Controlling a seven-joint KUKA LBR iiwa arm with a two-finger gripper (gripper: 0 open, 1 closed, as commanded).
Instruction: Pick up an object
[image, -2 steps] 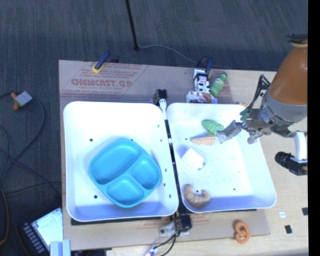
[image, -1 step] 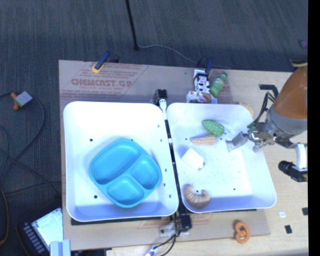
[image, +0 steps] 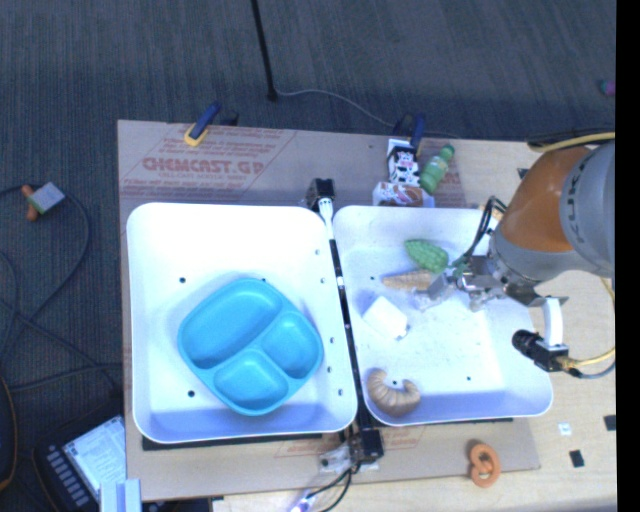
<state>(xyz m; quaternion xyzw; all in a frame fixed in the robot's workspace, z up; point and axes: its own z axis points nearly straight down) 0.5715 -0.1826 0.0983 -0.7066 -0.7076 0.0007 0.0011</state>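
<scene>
1. The gripper (image: 441, 284) sits low inside the right bin (image: 520, 400), its tip just beside the tan cone-shaped object (image: 408, 282) and just below the green leafy toy (image: 427, 253). The metal parts at the tip blur together, so I cannot tell how wide it stands or whether anything lies between them.
2. The grey arm with its orange band (image: 540, 205) reaches in over the bin's right wall and covers the upper right corner.
3. Near the front wall of the right bin lies a curled brown croissant-like toy (image: 392, 392), almost touching the rim. A small white block (image: 384, 317) rests near the middle, close to the divide between the bins. The floor between these things and the right wall is bare.
4. The left bin (image: 160, 240) holds a blue three-compartment tray (image: 250, 343), turned at a slant, with open floor along the far and left sides.
5. Both bins rest on a cardboard sheet (image: 200, 165) printed with red lettering. A small orange ring (image: 484, 463) lies on it at the front; a green bottle (image: 435, 170) stands beyond the right bin.
6. Dark carpet (image: 100, 60) surrounds the bench, with cables trailing across it.
</scene>
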